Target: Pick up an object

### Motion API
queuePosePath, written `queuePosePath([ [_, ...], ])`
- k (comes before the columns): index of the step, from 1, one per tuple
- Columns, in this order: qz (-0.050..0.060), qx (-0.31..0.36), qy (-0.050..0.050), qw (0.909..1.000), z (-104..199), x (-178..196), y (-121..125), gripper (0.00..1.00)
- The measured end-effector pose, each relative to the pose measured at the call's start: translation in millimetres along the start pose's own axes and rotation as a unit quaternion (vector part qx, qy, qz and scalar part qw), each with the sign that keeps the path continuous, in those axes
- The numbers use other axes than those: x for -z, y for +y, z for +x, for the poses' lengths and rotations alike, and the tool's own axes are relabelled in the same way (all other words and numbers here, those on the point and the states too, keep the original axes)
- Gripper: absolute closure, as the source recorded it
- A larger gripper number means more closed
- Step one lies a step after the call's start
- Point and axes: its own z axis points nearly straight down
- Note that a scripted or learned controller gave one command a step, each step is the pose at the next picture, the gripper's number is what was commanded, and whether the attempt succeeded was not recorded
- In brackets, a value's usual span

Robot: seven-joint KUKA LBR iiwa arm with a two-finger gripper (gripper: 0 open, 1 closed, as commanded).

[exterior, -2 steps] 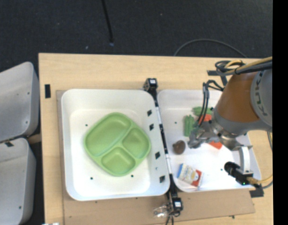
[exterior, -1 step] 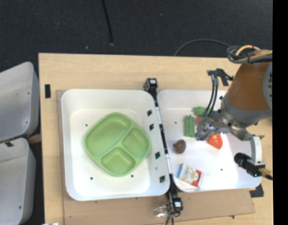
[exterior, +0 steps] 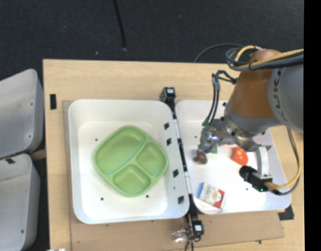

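A light wooden bench (exterior: 56,88) sat on a dark floor, with two white bins on it. The left bin (exterior: 77,192) held a green tray (exterior: 130,160) with three parts. In the right bin (exterior: 189,114), the gripper (exterior: 206,146) hung low, just above a small brown thing (exterior: 201,157). A red thing (exterior: 239,156) and a small white packet (exterior: 210,194) lay nearby. The arm (exterior: 254,93) covered much of that bin.

Arm in from right, hand (exterior: 206,146) pointing down.
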Motion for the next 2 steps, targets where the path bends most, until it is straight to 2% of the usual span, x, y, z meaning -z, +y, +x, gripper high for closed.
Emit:
queuePosePath([
  [2, 0.0, 0.0, 0.0, 1.0, 96.1, 24.2, 8.0, 1.0],
])
